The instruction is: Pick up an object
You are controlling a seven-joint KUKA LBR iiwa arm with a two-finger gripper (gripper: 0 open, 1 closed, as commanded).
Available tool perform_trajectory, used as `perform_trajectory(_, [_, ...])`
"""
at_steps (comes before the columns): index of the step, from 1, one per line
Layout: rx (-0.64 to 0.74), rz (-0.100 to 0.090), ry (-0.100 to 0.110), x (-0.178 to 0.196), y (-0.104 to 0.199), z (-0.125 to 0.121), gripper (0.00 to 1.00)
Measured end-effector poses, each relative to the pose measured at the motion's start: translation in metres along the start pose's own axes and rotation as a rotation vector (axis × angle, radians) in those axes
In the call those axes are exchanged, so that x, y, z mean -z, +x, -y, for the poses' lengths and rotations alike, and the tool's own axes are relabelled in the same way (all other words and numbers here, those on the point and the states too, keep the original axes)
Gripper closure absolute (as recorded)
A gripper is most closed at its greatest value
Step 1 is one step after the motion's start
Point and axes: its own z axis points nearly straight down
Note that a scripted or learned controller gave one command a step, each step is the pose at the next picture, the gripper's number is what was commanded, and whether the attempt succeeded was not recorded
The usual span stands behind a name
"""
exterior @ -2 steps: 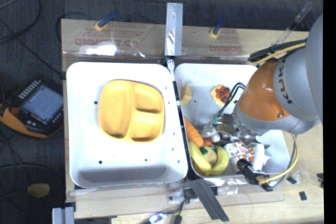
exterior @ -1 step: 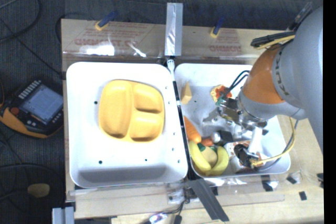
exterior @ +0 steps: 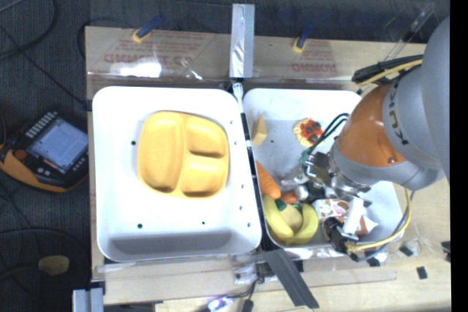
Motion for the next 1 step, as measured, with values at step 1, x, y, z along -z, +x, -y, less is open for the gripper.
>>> perform_trajectory(1, [-0.219, 0.008, 0.033, -0.0059, 0.0300, -0.0559, 0.00])
